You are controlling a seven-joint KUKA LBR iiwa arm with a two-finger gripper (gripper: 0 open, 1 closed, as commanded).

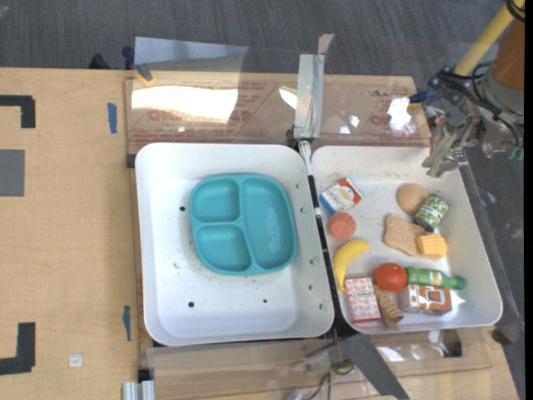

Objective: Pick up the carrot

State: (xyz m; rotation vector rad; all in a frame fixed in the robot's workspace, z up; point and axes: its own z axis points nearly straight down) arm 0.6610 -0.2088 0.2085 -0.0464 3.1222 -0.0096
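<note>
At the near edge of the right bin [487, 302] we find a pink carton [361, 298] and a printed box [430, 300]. Just beyond them, at the bin's 6 o'clock, lies the carrot [400, 277], orange-red with a green top pointing to 3 o'clock. It touches nothing above it. A banana [348, 259] lies at its 9 o'clock. Farther back are a bread slice [402, 234], a green can [432, 212] and a potato [410, 197]. The left bin [158, 223] carries a teal divided plate [244, 223]. Farthest, the gripper [441, 161] hangs over the right bin's 1 o'clock corner, well apart from the carrot. We cannot tell the state of the jaws.
</note>
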